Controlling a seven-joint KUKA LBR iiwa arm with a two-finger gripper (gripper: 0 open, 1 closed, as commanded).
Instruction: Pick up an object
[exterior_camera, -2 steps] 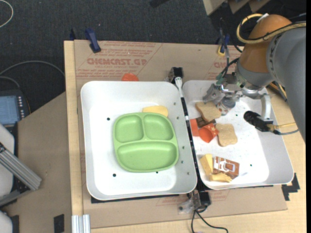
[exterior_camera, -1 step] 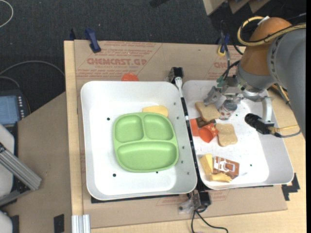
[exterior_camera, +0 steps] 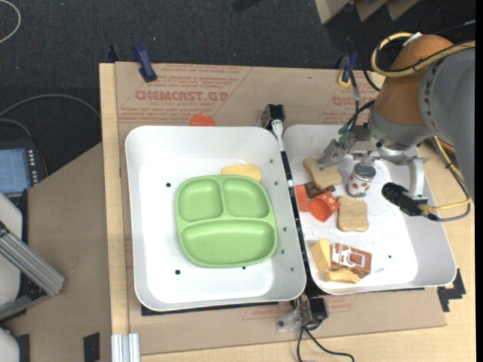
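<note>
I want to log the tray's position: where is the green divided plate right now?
The green divided plate lies in the middle of the left bin, with a pale yellow piece touching its far edge.

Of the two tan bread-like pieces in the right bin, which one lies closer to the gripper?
The upper tan piece, beside the gripper near the bin's far side. The other tan piece lies lower, next to the orange item.
</note>
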